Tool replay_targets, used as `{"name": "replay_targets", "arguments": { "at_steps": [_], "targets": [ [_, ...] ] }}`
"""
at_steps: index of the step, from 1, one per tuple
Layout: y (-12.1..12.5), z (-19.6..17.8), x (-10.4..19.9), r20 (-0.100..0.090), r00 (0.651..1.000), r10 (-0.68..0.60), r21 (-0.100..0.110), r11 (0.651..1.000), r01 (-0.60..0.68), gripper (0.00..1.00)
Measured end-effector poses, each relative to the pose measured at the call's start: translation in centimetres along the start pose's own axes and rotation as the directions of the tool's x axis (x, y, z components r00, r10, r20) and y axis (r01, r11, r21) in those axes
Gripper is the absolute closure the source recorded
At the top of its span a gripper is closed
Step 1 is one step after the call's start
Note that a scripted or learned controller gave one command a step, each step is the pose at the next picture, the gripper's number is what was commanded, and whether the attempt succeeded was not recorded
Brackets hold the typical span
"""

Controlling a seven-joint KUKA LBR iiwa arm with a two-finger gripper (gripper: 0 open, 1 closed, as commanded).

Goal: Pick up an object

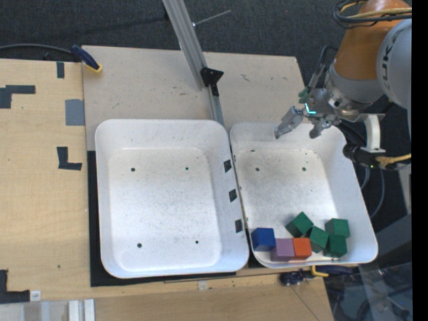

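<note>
Seven little blocks are all bunched up in the near corner of the right bin, and none of them is off the floor yet, so as far as I can tell the pick hasn't really started. There's a blue block closest to the divider, then a purple block and an orange block touching each other along the front wall, and a cluster of green blocks just beside them toward the right wall, maybe four, some leaning on each other so it's hard to count for sure. The gripper hangs over the far edge of that same bin, well apart from the pile, basically at the opposite end. The jaws look spread apart with nothing between them, two fingers splayed out and only white bin and table behind them. The left bin has just some dark specks on its floor. So my read: nothing done so far, everything left. The arm needs to travel across the bin toward the front corner, come down on one block, close, and lift. The blue one looks like the easiest target to me since it sits a bit apart from the rest; the green ones are crammed together and close to the wall, which seems like a recipe for a fumbled grab.
</note>
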State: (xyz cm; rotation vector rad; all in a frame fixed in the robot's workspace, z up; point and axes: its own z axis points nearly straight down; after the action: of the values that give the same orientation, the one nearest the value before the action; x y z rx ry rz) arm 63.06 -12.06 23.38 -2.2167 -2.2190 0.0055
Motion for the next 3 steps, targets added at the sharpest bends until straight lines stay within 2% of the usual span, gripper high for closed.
{"name": "replay_targets", "arguments": {
  "at_steps": [1,3],
  "targets": [
    [0.1,-0.3,0.0,0.0,1.0,-0.001,-0.005,1.0,0.001,0.0],
    [-0.2,8.9,-0.4,0.002,1.0,0.0,0.0,1.0,0.0,0.0]
  ]
}}
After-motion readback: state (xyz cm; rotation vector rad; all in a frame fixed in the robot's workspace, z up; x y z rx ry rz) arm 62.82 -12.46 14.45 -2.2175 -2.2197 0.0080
